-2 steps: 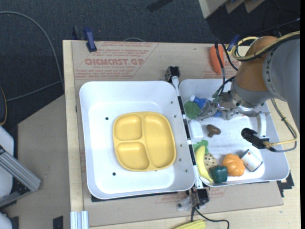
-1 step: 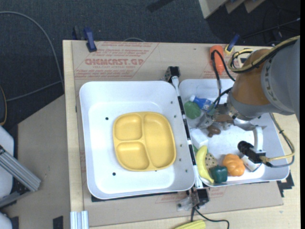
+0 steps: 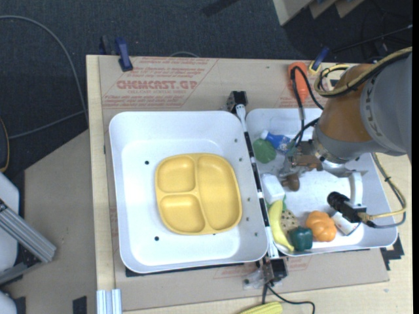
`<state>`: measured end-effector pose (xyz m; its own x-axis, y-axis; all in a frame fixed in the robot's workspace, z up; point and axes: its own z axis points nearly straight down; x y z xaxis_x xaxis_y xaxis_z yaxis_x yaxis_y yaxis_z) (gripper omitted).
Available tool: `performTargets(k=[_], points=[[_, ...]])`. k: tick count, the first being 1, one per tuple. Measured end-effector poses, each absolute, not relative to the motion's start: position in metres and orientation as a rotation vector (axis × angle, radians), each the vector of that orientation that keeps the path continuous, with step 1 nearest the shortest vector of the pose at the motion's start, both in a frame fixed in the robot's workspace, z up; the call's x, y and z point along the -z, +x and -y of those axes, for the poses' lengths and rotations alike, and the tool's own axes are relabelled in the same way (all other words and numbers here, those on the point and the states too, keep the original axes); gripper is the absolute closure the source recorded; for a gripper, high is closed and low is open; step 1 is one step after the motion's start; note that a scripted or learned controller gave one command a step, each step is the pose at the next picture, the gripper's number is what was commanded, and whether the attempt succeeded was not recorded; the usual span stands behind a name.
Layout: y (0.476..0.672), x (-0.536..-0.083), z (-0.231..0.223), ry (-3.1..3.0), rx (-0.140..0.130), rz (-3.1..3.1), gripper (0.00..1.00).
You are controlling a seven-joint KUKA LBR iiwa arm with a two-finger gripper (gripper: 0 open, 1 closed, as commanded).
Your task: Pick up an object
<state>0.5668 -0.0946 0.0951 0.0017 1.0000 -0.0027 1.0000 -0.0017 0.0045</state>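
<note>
Hanging over the right bin (image 3: pixel 376 187), the gripper (image 3: pixel 296 167) sits at the end of the grey arm (image 3: pixel 387 110), whose orange band (image 3: pixel 342 113) shows just above and to the right of it. Whether the gripper is spread wide, drawn narrow or closed on anything cannot be told from this slant, since the wrist covers it.

A small brown object (image 3: pixel 292 181) lies just below the gripper, close enough that contact cannot be ruled in or out. To the gripper's upper left rest a green ball-like object (image 3: pixel 264 150) and, beside that, a blue and white object (image 3: pixel 275 139). Down and to the left of the gripper lies a white block (image 3: pixel 273 190), hard against the bin's left wall. Farther below, a banana (image 3: pixel 277 223) runs along that same wall. A dark green block (image 3: pixel 302 239) is just beside the banana's lower end. An orange toy pumpkin (image 3: pixel 321 226) lies touching the green block, below and slightly right of the gripper.

Well to the gripper's left, across the divide, the left bin (image 3: pixel 131 175) carries a yellow divided plate (image 3: pixel 197 192), lying flat near its middle.
</note>
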Motion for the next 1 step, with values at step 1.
performTargets(k=[1], points=[[0.5507,-0.2114,0.0244,2.220,-0.002,-2.223,1.00]])
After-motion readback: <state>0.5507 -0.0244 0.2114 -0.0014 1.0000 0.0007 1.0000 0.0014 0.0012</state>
